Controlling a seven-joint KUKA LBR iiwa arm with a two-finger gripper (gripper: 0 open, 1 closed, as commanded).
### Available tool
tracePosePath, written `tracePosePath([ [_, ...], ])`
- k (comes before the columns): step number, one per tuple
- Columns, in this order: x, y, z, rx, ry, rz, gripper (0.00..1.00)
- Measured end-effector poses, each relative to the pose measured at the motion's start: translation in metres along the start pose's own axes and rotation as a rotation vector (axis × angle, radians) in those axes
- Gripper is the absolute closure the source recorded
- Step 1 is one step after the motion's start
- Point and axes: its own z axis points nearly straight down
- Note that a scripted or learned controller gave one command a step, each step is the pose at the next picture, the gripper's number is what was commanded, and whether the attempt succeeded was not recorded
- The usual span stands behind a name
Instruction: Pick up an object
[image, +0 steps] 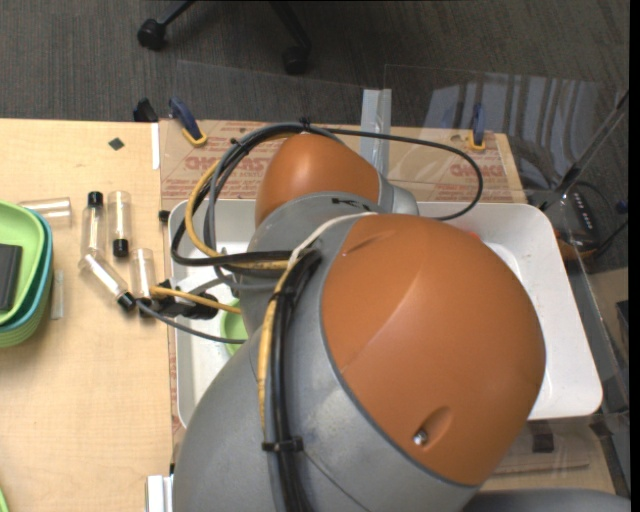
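Wooden bench top (80, 400) fills the left of my view, with a green tray (22, 275) at its left edge and several clear tubes (108, 240) with black caps lying near the bin. Moving right, the white bin (560, 300) sits on cardboard, and most of it is covered by the arm (400, 340), whose grey body and big orange joint caps loom close under the camera. Black and yellow cables (230, 265) loop over its left side. A sliver of something pale green (232, 315) peeks out in the bin beside the arm; I cannot judge its weight, stiffness or a good hold. The claw's state I cannot tell.
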Motion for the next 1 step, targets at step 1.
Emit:
tracePosePath([
  [1, 0.099, 0.0214, -0.1238, 0.0, 0.004, -0.071, 1.0],
])
